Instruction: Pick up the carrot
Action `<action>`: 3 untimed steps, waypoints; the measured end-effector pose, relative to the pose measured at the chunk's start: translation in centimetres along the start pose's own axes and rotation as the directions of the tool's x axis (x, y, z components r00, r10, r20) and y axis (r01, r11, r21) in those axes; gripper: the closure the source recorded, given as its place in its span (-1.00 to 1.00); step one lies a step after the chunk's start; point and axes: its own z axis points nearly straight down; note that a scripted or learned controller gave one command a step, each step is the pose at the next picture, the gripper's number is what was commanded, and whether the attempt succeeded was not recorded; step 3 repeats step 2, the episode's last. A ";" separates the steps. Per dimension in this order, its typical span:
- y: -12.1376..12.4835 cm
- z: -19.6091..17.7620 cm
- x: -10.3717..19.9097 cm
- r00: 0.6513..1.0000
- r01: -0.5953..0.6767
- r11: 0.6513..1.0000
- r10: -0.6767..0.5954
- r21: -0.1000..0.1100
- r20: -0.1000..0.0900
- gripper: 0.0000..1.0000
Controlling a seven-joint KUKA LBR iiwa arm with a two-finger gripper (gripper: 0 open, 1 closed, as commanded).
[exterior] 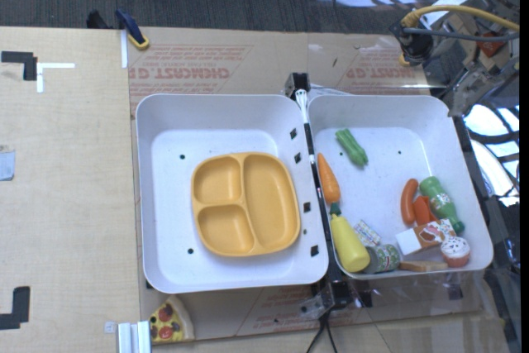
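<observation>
Two shallow white plastic bins: left bin (157, 202) w/ black dots, right bin (388, 140) same. Left one held a yellow three-compartment plastic plate (245, 203). In right bin: orange toy carrot w/ green top (329, 181) by left wall, green pepper-like toy (351, 147) far side, yellow bottle-shaped toy (348, 245) near edge, red sausage-shaped toy (408, 202), green bottle w/ red label (440, 204). Bench was tan cardboard w/ red mirrored lettering (194, 62). Red-yellow pizza slice toy (168, 323) lay near-left, outside bins.

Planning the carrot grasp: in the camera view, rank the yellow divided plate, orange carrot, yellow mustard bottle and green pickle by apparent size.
1. Yellow divided plate, largest by far.
2. Orange carrot and yellow mustard bottle: too alike to rank.
3. Green pickle, smallest.
</observation>
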 end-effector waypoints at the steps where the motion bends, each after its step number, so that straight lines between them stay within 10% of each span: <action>1: 2.1 -9.4 7.3 0.982 -0.189 0.982 0.189 0.001 -0.002 -1.00; 2: 2.2 -10.2 7.4 0.981 -0.194 0.981 0.194 -0.001 0.000 1.00; 3: 2.2 -10.2 7.4 0.981 -0.194 0.981 0.194 -0.001 0.000 1.00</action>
